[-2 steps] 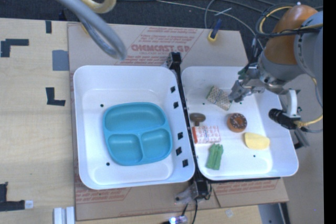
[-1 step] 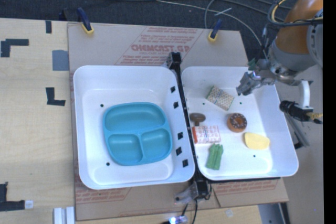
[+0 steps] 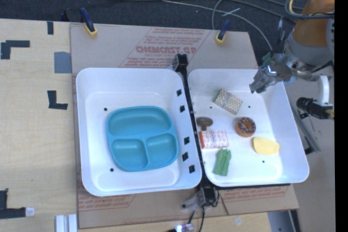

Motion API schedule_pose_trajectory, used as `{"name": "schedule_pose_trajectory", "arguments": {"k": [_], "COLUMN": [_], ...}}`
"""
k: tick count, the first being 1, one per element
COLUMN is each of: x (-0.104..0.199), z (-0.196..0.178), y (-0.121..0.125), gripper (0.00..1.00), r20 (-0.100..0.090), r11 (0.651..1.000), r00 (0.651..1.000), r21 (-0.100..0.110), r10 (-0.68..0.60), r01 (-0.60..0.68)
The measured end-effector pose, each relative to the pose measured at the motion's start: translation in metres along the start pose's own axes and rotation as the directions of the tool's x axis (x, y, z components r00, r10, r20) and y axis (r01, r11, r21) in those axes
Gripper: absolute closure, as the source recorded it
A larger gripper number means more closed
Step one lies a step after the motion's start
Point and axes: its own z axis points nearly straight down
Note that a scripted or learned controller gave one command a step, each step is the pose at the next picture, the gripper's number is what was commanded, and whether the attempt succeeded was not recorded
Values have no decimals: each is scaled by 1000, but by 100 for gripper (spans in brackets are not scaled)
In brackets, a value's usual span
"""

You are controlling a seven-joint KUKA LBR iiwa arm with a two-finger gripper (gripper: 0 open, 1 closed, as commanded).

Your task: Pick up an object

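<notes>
Green block (image 3: pixel 222 162) in right bin (image 3: pixel 293 171); fingers (image 3: pixel 258 86) above far edge, state unclear.

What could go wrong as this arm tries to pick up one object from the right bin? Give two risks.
1. The donut and yellow piece lie close together, so the descending gripper may nudge one while reaching for the other.
2. The gripper hangs near the right bin's rim; lowering there could clip the wall.
</notes>
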Motion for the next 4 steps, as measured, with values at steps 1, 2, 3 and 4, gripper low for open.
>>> {"name": "schedule_pose_trajectory", "arguments": {"k": [1,2,3,4], "x": [56,108,160,207], "z": [8,13,21,25], "y": [-12,-21,-40,-66], "gripper": [100,100,100,100], "r20": [0,-1,-1,0], "r11": [1000,1000,1000,1000], "r00": [1000,1000,1000,1000], "r21": [4,4,5,5], "r10": [-2,-3,-3,-2], "r01": [2,3,3,2]}}
